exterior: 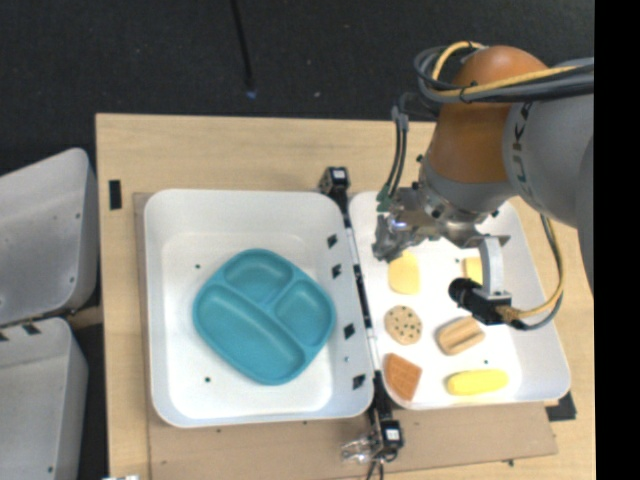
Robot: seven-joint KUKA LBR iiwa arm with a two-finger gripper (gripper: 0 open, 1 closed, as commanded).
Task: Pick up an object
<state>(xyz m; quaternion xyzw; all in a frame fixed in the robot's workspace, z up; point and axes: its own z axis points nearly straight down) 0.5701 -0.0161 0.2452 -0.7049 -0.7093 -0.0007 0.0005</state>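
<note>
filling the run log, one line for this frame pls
gripper over right bin | above pale yellow piece | grasp unconfirmed | teal tray in left bin

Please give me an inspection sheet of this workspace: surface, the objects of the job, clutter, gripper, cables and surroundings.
Surface: wooden bench bearing a left bin and a right bin, side by side.
Job's things: in the right bin, pale yellow piece, cookie, tan block, orange wedge, yellow bar.
Clutter: teal divided tray in the left bin.
Grippers: gripper above the pale yellow piece; fingers unclear.
Cables: yellow and grey cables on the arm.
Surroundings: dark floor; grey panels at left.
</note>
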